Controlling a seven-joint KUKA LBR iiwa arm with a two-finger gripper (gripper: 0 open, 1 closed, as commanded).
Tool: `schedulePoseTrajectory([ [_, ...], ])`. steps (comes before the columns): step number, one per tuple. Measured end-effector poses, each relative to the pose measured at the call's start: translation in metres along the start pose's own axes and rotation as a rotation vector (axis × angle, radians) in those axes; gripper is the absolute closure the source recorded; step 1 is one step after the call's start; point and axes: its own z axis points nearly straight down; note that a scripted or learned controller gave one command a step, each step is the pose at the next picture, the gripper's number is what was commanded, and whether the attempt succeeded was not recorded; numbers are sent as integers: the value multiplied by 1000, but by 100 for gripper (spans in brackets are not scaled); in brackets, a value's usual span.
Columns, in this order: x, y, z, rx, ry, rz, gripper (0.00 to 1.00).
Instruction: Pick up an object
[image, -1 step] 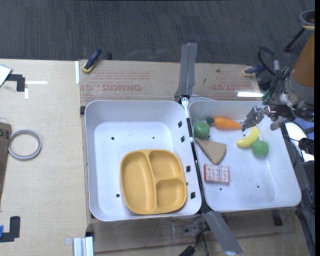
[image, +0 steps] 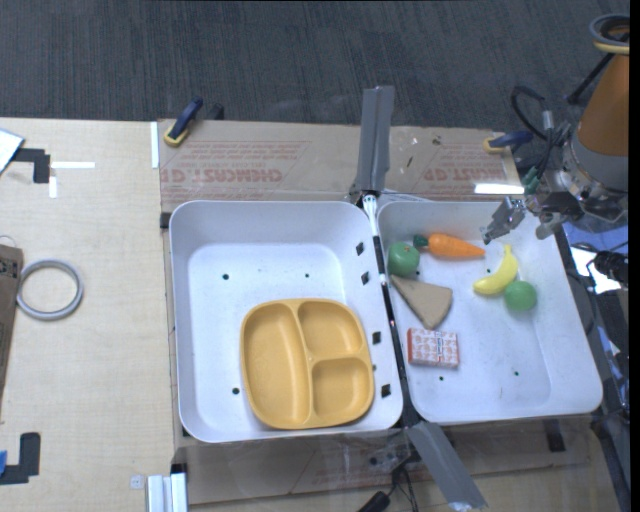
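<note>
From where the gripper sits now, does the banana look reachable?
Probably yes. The gripper hangs over the right bin's far side, just above the banana, which lies exposed. A green ball touches its lower end and could crowd a grasp there.

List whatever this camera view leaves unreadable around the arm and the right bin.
- End effector: too small and cluttered by cables to tell how it is set.
- Arm: cut off by the right and top edges.
- Small red box: its print is too small to read.
- Green ball: its lower edge is hidden by the tan wedge.
</note>
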Motion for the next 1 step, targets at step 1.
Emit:
schedulePoseTrajectory([
  [1, -49, 2, 96, 2, 1, 87, 0],
])
